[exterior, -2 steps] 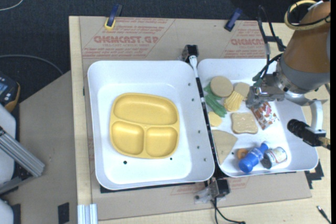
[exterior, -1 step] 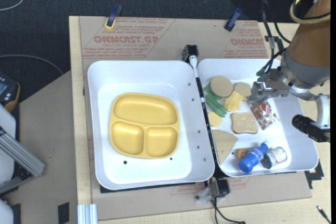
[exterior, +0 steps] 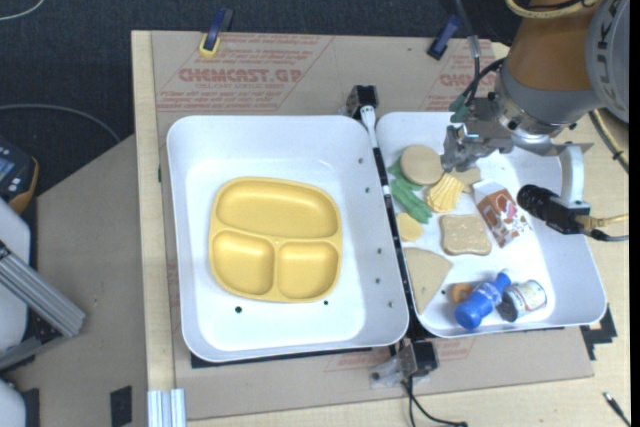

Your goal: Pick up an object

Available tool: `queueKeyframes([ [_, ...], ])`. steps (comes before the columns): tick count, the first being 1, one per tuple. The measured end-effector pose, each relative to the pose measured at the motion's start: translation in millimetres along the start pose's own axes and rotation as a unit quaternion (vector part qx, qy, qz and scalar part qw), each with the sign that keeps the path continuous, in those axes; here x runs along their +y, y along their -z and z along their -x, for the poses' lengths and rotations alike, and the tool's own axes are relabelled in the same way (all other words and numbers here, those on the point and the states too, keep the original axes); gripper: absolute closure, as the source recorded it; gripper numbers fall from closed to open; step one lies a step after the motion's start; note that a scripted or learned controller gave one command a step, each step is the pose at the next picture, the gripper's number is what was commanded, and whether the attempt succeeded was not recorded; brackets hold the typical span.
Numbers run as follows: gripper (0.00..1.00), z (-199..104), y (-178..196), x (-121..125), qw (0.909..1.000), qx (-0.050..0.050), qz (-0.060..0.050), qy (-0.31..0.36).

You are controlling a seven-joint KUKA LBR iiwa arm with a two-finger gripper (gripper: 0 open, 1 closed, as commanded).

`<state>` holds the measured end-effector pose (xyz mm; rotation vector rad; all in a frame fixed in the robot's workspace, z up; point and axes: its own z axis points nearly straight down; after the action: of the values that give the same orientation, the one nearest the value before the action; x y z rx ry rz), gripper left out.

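Observation:
The right bin [exterior: 586,267] holds several small objects. At its back left are a round tan disc [exterior: 418,164], a green piece [exterior: 404,193] and a yellow ridged piece [exterior: 446,192]. A toast-like slice [exterior: 465,235] and a red and white packet [exterior: 501,215] lie mid-bin. A tan wedge [exterior: 424,273], a blue bottle [exterior: 480,306] and a small can [exterior: 529,295] lie at the front. My gripper [exterior: 459,155] hangs over the back of this bin, just right of the tan disc and above the yellow piece. I see nothing held in it.
The left bin [exterior: 190,165] holds a yellow divided tray [exterior: 275,237]. A black divider strip [exterior: 385,205] runs between the bins. A black fitting with a cable [exterior: 548,206] sticks out over the right bin beside the packet. Blue clamps [exterior: 213,32] sit at the board's back edge.

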<state>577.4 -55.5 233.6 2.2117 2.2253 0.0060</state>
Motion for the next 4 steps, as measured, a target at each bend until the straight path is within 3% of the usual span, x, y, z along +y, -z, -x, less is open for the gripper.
queueKeyframes([
  [1, 1.00, -42.7, -1.3, 42.8, 1.0000, 0.000, 0.000, -0.001],
  [2, 1.00, -54.7, 0.9, 74.4, 1.0000, 0.000, 0.000, -0.002],
  [4, 1.00, -59.6, -16.2, 65.1, 1.0000, 0.000, -0.004, -0.003],
])
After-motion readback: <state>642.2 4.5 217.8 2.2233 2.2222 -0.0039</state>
